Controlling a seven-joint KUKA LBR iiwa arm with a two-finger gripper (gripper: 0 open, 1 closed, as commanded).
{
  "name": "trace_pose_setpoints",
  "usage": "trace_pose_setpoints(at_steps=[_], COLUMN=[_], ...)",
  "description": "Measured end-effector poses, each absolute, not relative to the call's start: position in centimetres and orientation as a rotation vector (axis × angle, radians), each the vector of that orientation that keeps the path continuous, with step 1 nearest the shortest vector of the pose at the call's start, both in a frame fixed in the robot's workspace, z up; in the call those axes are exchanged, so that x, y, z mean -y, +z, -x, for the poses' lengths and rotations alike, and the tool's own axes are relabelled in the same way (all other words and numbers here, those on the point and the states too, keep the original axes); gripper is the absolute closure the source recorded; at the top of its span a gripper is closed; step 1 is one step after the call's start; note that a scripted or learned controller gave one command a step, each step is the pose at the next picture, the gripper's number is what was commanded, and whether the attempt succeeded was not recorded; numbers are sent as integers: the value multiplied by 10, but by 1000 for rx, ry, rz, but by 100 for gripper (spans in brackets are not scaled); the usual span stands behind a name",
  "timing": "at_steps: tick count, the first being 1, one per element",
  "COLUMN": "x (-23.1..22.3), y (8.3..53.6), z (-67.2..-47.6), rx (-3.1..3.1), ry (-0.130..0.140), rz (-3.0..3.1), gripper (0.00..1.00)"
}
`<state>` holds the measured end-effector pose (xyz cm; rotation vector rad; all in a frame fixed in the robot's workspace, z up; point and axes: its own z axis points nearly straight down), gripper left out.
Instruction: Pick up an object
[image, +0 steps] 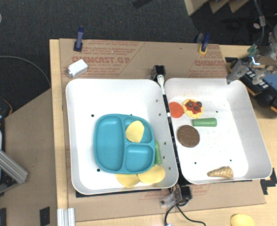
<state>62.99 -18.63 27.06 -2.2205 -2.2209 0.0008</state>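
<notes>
Beside the green stick [204,122], a round brown disc [188,136]; jaws' [236,72] opening impossible to tell.

Cardboard base [129,58]: red "CHEMCAST GP".

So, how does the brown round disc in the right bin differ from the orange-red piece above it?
The brown disc is dark brown, while the orange-red piece is bright. The brown disc looks larger and fully round; the orange-red piece is smaller and less even in outline. The brown disc lies nearer the bin's middle, just below the green stick; the orange-red piece lies beside the pizza-like toy. Both lie flat in the right bin.
</notes>
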Motion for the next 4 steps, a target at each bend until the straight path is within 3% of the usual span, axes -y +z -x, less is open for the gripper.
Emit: trace_pose_setpoints(at_steps=[1,2,3,4], x=[149,151,113,84], y=[387,390,481,538], z=[-610,-610,-537,-477], rx=[2234,2230,2234,2232], ry=[-12,-4,-14,-13], rz=[2224,2224,2224,2223], gripper=[0,100,100,100])
